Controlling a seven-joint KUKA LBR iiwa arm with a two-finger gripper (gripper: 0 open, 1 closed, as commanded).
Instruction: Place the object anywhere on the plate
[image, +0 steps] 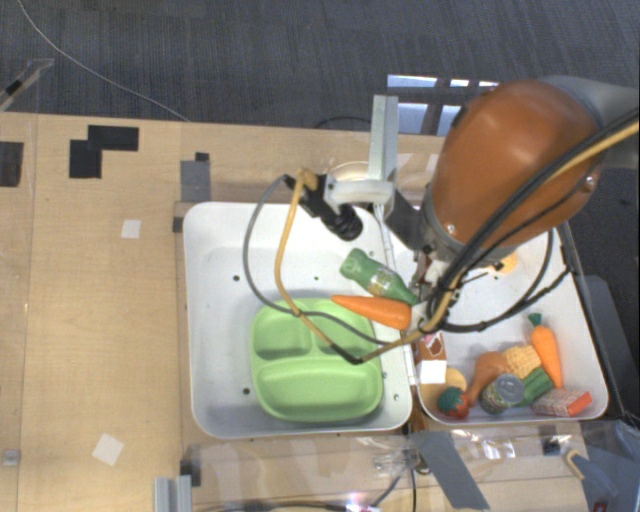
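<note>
A green divided plate (300, 385) lies in the left bin's near half. An orange toy carrot (368, 309) stretches level over the plate's far right corner, its thick end toward the arm. Just behind it a green toy bottle (372, 275) lies tilted, also pointing at the arm. My gripper (425, 298) is at the divide between the two bins, mostly hidden under the big orange wrist, right against the ends of the carrot and the bottle. Whether either one is held I cannot tell.
The left white bin (215, 300) has bare floor to the left of and behind the plate. Black and yellow cables (283, 262) loop over the plate. The right bin (590, 360) holds several toy foods, among them a second carrot (546, 352) and corn (520, 360).
</note>
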